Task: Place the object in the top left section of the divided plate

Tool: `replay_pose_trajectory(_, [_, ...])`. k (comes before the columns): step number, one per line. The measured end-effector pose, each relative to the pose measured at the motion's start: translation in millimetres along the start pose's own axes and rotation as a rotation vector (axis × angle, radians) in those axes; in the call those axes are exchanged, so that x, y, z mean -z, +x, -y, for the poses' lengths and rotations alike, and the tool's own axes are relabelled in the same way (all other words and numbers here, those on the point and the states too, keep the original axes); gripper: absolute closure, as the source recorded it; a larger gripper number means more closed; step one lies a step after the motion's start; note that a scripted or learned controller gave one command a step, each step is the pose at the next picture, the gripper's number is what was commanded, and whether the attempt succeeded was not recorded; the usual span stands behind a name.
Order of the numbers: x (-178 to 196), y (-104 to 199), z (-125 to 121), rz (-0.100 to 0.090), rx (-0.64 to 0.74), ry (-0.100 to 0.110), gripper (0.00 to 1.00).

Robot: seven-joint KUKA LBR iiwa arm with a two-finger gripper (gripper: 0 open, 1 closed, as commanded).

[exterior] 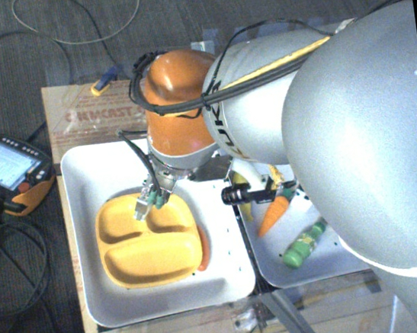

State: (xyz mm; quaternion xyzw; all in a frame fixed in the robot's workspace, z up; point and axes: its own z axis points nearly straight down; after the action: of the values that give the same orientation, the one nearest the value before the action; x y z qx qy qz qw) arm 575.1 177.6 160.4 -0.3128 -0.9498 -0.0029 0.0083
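In the camera view, the left bin (92, 294) sits in the lower left of the frame on the counter (93, 113) and holds the yellow divided plate (148, 259). The plate has two smaller sections along its upper edge and one long section below. The arm comes in from the right, its orange band (177, 105) at the upper middle of the frame. The gripper (152, 200) hangs over the plate's upper edge, about at the ridge between the two smaller sections. A small teal-green piece (149, 202) shows at its tip. It may be the object, but I cannot tell whether it is held or how far open the gripper is. The top left section (118, 217) lies just left of the tip and looks bare, as do the other sections. A reddish sliver (203, 253) peeks out along the plate's right rim. In the right bin (273, 272), a carrot (272, 216) and a green bottle (304, 243) lie close together. By my judgement the approach is nearly complete. What remains is a small shift left and the release into that section.
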Motion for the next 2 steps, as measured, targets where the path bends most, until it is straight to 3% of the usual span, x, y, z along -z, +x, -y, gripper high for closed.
replay_pose_trajectory(1, [-0.1, 0.1, 0.0, 0.000, 0.000, 0.000, 0.00])
replay_pose_trajectory(2, [7.2, 0.1, -0.8, -0.003, -0.001, -0.001, 1.00])
